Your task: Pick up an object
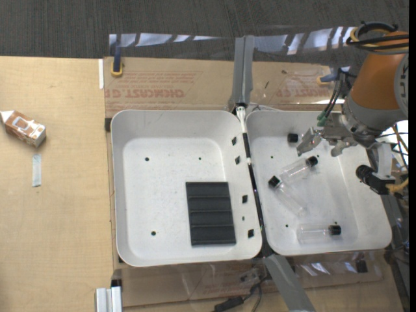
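— What is the bench looking like from where you are standing?

— A pale wooden bench top [58, 226] is stretching out at nine o'clock, and dark grey ribbed carpet [162, 8] is running along twelve o'clock behind it. A brown cardboard sheet with red print [169, 86] is lying under two shallow white plastic bins. The left-hand bin [130, 142] and the right-hand bin [364, 239] are sitting side by side, touching along a grey metal bar [243, 77] that is pointing toward twelve o'clock.

— Anything lying around them?

— A small orange and white carton [25, 129] is resting on the wood at nine o'clock, well apart from the bins, with a thin pale strip [36, 171] just below it. In the left-hand bin a flat black ribbed block [210, 213] is lying toward that bin's five o'clock corner.

— And the arm?

— The grey arm with the orange band [377, 83] is reaching in from three o'clock, with cables trailing beside it. Its silver two-finger claw [323, 143] is hanging over the right-hand bin's upper part; the fingers are looking spread and released, with nothing between them.

— Where are the things to pick?

— Inside the right-hand bin. A clear plastic tube with black caps [294, 172] is lying tilted near that bin's centre, just below the claw. A second clear tube with a black cap [318, 231] is lying flat toward six o'clock. A small black cap [293, 137] is sitting alone near eleven o'clock, just beside the fingers.
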`<state>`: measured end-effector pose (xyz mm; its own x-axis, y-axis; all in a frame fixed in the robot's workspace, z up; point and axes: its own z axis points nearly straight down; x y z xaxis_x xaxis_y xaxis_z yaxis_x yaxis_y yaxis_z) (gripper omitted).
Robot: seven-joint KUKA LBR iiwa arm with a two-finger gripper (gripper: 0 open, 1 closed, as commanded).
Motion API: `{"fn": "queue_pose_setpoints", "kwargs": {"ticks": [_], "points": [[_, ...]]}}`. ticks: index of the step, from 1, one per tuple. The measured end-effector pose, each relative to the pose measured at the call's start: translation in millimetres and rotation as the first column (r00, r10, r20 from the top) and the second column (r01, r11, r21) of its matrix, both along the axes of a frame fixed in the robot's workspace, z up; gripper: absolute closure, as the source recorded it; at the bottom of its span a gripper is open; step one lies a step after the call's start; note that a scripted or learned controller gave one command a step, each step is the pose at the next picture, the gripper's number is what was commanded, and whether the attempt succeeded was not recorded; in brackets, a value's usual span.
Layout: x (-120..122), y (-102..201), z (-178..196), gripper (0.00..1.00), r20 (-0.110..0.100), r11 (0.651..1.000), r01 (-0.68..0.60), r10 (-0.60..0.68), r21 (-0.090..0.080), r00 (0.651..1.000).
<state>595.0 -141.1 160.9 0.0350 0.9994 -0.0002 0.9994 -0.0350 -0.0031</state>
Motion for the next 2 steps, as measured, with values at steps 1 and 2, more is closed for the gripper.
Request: {"fn": "queue_pose_setpoints", "kwargs": {"ticks": [1,2], "points": [[10,-40,-70,0.00,0.001,0.999,-0.037,0.037,0.000,0.999],[-55,-35,-69,0.00,0.001,1.000,-0.031,0.031,0.001,1.000]]}}
